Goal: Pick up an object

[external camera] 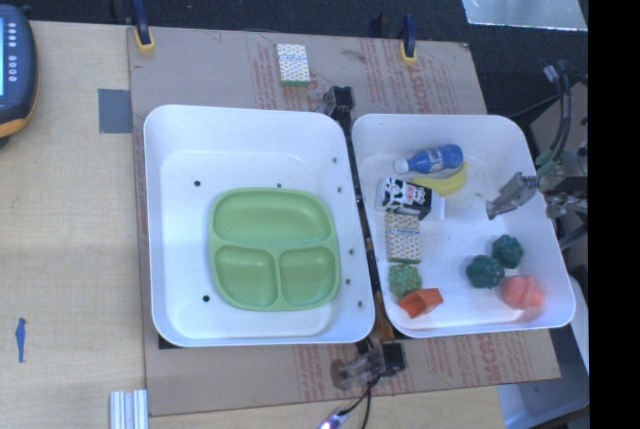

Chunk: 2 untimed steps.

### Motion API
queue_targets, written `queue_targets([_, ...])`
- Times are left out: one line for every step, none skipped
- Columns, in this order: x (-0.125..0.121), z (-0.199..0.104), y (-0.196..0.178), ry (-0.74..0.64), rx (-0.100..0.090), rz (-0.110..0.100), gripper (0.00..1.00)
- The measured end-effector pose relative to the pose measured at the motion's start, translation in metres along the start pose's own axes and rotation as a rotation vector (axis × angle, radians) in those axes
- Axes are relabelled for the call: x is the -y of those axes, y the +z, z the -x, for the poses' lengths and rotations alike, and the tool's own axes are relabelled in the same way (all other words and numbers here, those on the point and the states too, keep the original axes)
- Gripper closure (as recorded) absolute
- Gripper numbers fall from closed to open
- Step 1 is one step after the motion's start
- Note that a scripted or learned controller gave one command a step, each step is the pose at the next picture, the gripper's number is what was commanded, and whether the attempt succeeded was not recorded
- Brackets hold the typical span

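Looking down into the right bin (520,132), with the gripper (512,195) poised near its right wall and no object seen pinched in it; cannot tell whether spread or pressed together from this slant

Judging the likeliest targets as those lying just below it: two dark green lumps (494,261) touching each other, and a pink lump (522,293) just beside them at the bin's lower right corner. Probably light and somewhat soft, rounded and bumpy, so best taken across the widest part from straight above, and one at a time. Risking a double catch or a nudge into the wall with the green pair, since so close together.

Noting, further left in the same bin, a blue bottle (436,159) lying on its side against a yellow banana (447,183). Likely smooth, hard and prone to rolling; better gripped across the bottle's body than along it.

Seeing also a cow-patterned box (404,196) and a checked box (403,238), stiff and flat-sided, easy to squeeze across the narrow sides, though crowded near the left wall

Leaving the green tray (272,248) in the left bin (170,132) alone: wide, flat, awkward for a small pincer
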State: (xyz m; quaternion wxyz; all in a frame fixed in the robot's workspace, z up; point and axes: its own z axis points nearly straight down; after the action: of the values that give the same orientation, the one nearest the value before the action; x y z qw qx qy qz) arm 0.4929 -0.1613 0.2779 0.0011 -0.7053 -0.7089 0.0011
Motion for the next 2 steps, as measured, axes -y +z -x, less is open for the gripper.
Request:
queue_targets([0.020, 0.053, 0.142, 0.004, -0.002, -0.010, 0.00])
queue_targets([-0.010, 0.016, 0.189, -0.004, -0.003, -0.003, 0.00])
